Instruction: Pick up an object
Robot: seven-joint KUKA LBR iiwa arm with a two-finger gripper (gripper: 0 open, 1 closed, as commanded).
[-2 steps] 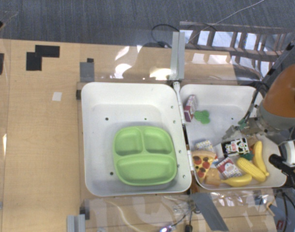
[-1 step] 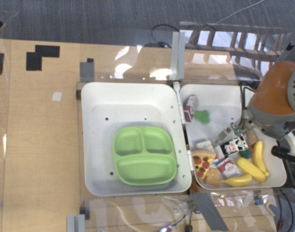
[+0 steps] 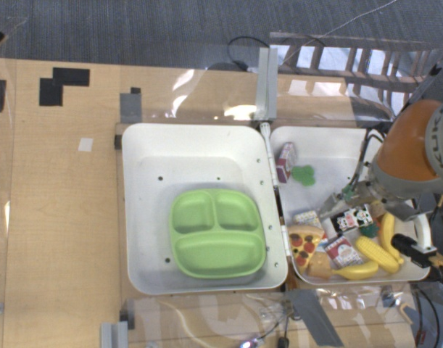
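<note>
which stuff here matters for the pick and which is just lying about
For the pick: gripper, cow-print carton, pizza slice, bananas, purple carton, small green piece, all in the right bin.

Lying about: green divided plate, left bin.

A robotics lab: taped bench, twin white bins, loose cables.

No legible text (packets too blurred)
</note>
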